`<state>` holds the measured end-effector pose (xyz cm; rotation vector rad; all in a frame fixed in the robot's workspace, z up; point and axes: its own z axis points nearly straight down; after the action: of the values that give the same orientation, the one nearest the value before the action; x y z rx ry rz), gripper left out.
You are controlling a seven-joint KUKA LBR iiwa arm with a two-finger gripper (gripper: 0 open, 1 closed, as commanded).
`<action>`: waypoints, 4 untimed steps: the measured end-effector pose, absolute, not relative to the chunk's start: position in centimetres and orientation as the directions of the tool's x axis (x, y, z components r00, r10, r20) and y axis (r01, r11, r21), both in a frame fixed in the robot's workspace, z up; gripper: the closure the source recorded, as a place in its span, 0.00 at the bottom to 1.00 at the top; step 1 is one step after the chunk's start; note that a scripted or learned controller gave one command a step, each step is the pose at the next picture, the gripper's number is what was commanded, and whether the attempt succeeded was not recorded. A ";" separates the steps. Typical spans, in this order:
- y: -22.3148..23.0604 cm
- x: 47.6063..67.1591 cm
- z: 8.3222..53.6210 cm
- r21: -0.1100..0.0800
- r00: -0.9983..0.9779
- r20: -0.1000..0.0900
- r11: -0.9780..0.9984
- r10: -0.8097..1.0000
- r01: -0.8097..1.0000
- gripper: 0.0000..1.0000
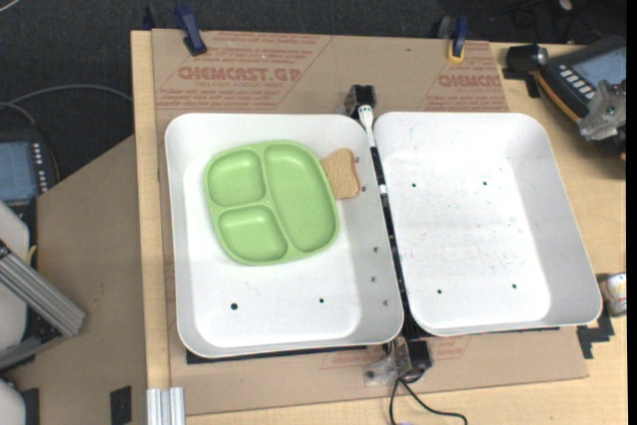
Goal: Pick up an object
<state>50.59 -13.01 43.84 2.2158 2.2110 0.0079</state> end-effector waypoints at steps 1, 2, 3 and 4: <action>-8.7 47.8 35.8 -0.009 -0.003 0.003 0.003 1.000 1.000 1.00; -14.6 50.4 45.0 0.013 0.005 -0.006 -0.004 1.000 1.000 1.00; -12.0 47.7 34.2 -0.012 0.001 0.004 -0.001 1.000 1.000 1.00; -17.1 50.1 41.4 0.010 0.004 -0.006 -0.004 1.000 1.000 1.00</action>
<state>50.12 -17.12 41.41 2.2177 2.2091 0.0051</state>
